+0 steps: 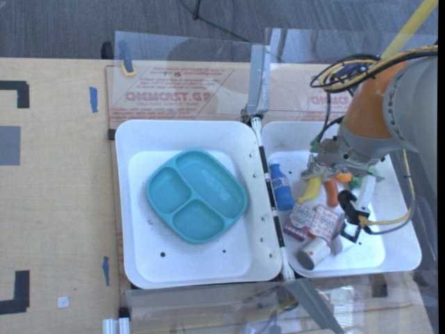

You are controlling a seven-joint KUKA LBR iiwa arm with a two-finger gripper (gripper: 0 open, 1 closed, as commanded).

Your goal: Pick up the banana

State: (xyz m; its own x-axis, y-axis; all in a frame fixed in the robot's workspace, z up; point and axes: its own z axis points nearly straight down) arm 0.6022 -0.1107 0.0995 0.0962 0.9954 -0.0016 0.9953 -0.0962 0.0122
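Left bin (132,186) just has the teal plate (197,195). In the right bin (400,252), the banana (312,186) lies slanted, right under my hand (327,167), touching or nearly. Can't tell if the hand's clenched or released from up here.

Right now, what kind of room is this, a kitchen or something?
Probably a robot lab bench, not a kitchen: a grey-and-orange robot arm reaches over two shallow white bins, one bearing a teal divided plastic plate, the other toy-like clutter.
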